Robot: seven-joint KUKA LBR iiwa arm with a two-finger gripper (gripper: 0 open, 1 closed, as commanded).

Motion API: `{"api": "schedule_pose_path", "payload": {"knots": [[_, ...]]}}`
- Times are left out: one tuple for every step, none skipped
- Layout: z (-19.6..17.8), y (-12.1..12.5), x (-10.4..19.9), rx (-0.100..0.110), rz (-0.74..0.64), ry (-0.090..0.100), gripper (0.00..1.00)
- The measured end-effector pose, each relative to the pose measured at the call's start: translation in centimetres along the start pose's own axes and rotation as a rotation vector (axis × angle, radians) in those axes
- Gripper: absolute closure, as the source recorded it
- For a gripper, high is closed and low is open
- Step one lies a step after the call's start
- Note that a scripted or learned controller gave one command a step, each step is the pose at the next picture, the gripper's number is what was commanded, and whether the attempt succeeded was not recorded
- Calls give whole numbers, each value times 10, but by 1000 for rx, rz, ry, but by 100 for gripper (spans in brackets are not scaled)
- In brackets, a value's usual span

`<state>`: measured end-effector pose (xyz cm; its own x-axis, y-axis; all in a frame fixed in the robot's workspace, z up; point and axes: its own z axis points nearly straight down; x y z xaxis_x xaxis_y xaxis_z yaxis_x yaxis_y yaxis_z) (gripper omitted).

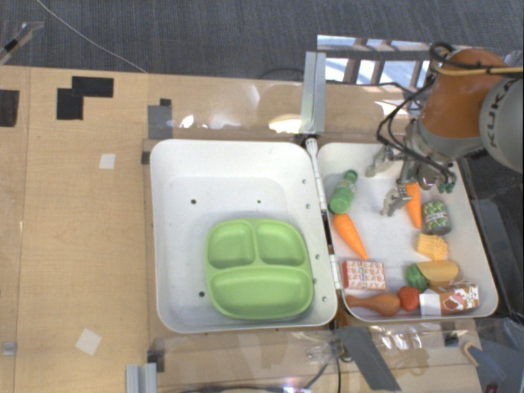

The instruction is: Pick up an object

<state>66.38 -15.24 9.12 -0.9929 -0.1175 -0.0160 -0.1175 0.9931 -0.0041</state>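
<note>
- The right bin holds many toys close together; the arm hangs over it.
- The gripper has a small orange carrot between its fingers.
- The hold looks thin, so the carrot may slip out during lifting.

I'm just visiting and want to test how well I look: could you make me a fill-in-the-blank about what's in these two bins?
1. The divided plate in the left bin is coloured ____.
2. The large carrot lies in the ____ bin.
3. The green bottle lies just ____ the large carrot in the view.
4. The gripper hangs over the ____ bin.

Missing words: green; right; above; right
</note>
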Motion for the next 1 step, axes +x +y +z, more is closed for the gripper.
{"api": "schedule_pose_path", "payload": {"knots": [[-14,2,-4,1,-6,-10,100]]}}
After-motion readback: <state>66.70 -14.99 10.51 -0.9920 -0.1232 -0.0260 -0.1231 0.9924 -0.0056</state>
